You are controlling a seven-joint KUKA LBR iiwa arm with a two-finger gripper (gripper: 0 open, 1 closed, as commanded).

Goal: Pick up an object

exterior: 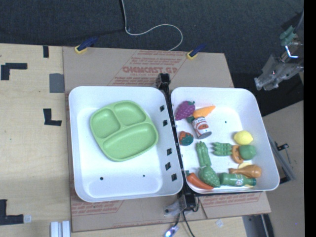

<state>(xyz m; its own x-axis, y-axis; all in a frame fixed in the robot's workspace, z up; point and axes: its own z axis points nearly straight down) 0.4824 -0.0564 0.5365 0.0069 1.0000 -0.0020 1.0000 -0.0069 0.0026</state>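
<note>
The right bin point(256, 113) holds several toy foods: purple grapes point(184, 109), an orange carrot point(205, 111), a small red-and-white can point(201, 127), a yellow lemon point(243, 137), a green lime point(248, 151), a green pickle point(203, 153) and a green bottle point(237, 180). My gripper point(263, 83) hangs at the far right, above and outside the bin's upper right corner, well away from the toys. Nothing shows between its fingers.
The left bin point(84, 172) holds a green divided plate point(124, 129). Both bins rest on a cardboard sheet point(148, 65) on the wooden bench. A white cable point(148, 31) loops across the dark cloth behind. Black clips line the seam between the bins.
</note>
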